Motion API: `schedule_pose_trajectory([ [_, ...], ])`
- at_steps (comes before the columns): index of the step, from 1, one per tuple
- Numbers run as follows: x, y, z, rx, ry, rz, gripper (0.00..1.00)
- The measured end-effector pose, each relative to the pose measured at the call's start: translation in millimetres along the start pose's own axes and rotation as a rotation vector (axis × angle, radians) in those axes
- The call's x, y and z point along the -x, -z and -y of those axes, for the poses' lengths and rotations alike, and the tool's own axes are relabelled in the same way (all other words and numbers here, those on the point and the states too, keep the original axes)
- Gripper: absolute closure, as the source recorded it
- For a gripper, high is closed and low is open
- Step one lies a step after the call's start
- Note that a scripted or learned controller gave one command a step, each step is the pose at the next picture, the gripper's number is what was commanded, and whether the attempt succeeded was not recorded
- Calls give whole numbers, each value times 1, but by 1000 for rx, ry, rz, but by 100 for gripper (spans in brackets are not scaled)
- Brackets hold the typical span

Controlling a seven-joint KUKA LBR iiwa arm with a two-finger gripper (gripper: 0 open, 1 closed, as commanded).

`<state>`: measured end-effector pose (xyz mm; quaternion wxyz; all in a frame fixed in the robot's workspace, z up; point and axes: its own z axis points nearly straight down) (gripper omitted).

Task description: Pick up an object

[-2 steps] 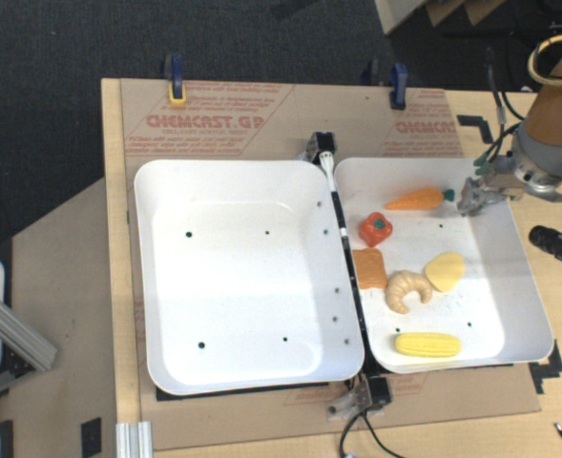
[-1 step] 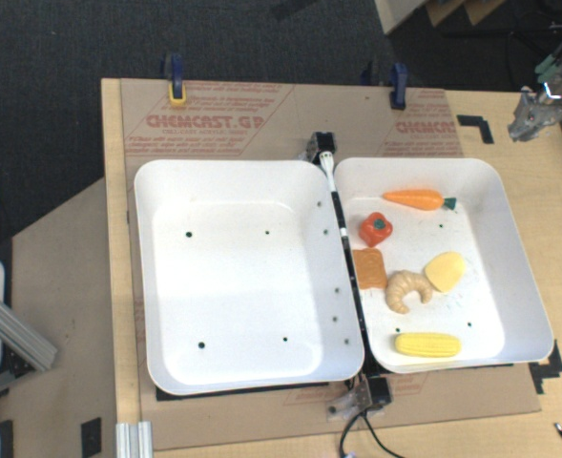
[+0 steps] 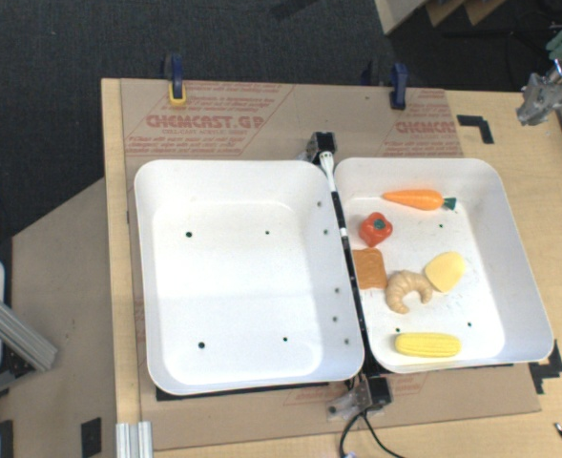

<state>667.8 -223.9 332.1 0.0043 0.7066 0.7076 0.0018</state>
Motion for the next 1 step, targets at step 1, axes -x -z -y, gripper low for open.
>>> schedule_pose_trajectory([
  [1,0,32,0,-1,-1,0,100],
])
